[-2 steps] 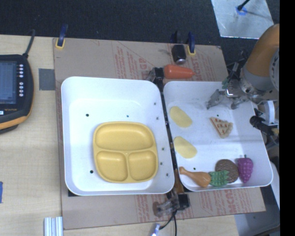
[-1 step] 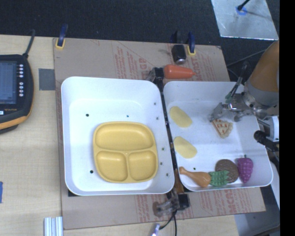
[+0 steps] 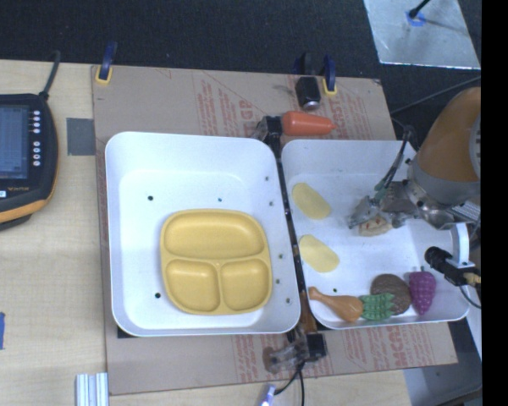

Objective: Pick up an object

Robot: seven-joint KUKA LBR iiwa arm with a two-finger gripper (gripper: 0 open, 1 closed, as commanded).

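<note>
Objects to pick all sit in the right bin (image 3: 347, 155), beside the left bin (image 3: 127, 227) w/ its yellow divided plate (image 3: 216, 259); taking them big to small as grip targets. Drumstick (image 3: 334, 303), at the right bin's near-left corner, looks like hard light plastic, prob slippery; best taken across the narrow shank, though it lies close to the wall. Two pale yellow chips (image 3: 311, 201) (image 3: 319, 254), along the right bin's left side, are thin & flat, light, hard to get under; pinch across the short axis. Purple grapes (image 3: 422, 290), near the right bin's near-right corner, are bumpy, so likely better purchase. Brown round piece (image 3: 392, 288) & green leafy bit (image 3: 376, 307) touch each other just left of the grapes, so crowded. Gripper (image 3: 374, 218) is in the right bin's middle-right over a small tan item (image 3: 374, 226), half covered; can't tell what it is, nor whether it's between the fingers. Can't tell how the jaws stand: dark tangle, blurred. Arm's wrist is cut off at the frame's right. Orange carrot-like piece (image 3: 306, 124) lies just outside the right bin's far-left corner
</note>
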